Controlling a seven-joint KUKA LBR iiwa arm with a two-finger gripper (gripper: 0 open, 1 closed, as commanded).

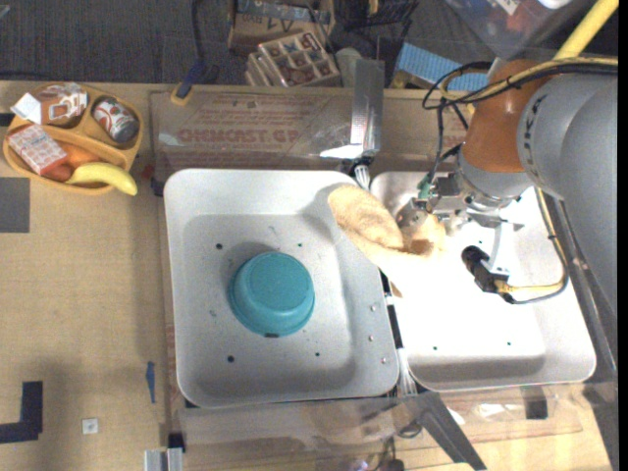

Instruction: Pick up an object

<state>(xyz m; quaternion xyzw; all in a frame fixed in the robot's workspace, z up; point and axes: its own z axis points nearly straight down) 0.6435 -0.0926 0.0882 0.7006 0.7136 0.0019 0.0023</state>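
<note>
A tan cloth [368, 226] is seen draped over the rim between the bins, at 9 o'clock from the gripper [432, 216]. Whether it is grasped cannot be told; lifting remains undone.

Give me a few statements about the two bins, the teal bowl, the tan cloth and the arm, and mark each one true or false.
1. The teal bowl sits in the left bin. True.
2. The tan cloth lies wholly inside the left bin. False: it drapes across the divide between the left bin and the right bin.
3. The arm reaches over the right bin. True.
4. The bowl touches the cloth. False: bare bin floor separates them.
5. The banana lies in the right bin. False: it rests on a yellow tray at the bench's far left.
</note>
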